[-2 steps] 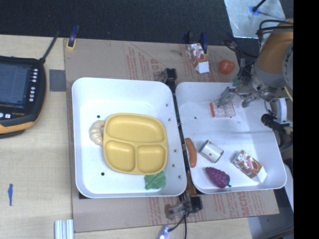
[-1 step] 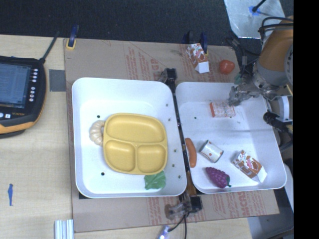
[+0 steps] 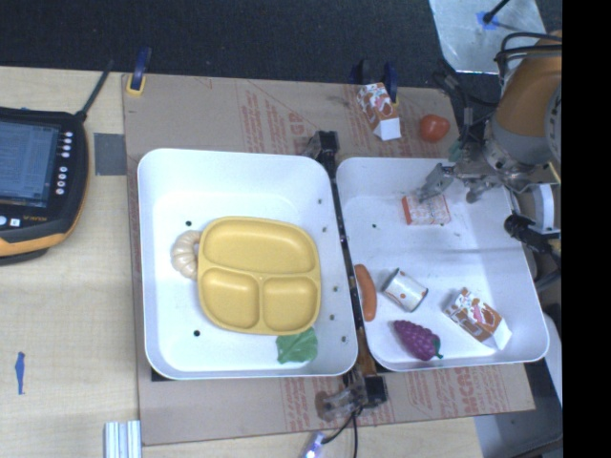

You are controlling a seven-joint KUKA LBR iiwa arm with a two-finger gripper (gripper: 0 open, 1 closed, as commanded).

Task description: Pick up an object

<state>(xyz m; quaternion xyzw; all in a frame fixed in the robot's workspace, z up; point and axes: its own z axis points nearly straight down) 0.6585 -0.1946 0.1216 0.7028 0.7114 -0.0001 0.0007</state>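
Note:
My gripper hangs over the far part of the right bin, its fingers spread open with nothing between them. Just below and to the left of it, a small white and red packet lies flat on the bin floor. Nearer the front of that bin lie an orange carrot, a silver can, purple grapes and a red and white carton.
The left bin holds a yellow divided plate, a beige item at its left and a green piece at its front. Behind the bins sit a small carton and a red tomato. A tablet lies far left.

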